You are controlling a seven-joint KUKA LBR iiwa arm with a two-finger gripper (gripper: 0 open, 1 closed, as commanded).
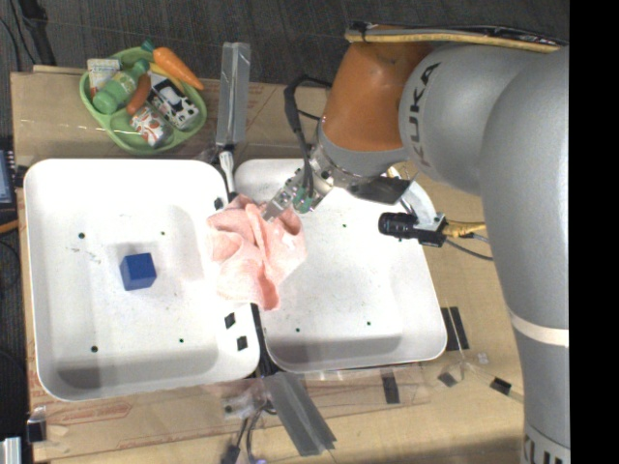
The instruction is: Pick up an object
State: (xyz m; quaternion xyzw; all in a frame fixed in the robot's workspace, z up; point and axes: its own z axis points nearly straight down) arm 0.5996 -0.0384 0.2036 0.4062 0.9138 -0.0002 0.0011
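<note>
Arm enters from the right, filling the upper right of the view: broad grey casing, then the orange band (372, 95), then the wrist angling down and left toward the bins. Gripper (290, 204) sits low over the far left corner of the right bin (387, 307), tips right at the top edge of the pink cloth (255, 252). Whether the tips are apart or closed, and whether they pinch any fabric, cannot be told; the end is small and dark against the cloth. A black cable loops behind the wrist, and a small black fitting with a yellowish lead juts out just right of it, over the bin.

Pink cloth lies crumpled across the seam between the two bins, draped over both rims, most of it on the right bin's left side, a fold hanging onto the left bin's (58, 259) right edge.

Blue cube (138, 270) sits alone on the left bin's floor, left of centre, well apart from the cloth.

Bench is brown board, bins side by side on it, strips of black tape at the near edges. A grey bar stands upright behind the gap between bins. Green bowl (140, 100) of toy food, with an orange carrot on top, rests at the far left corner. Dark floor beyond.
</note>
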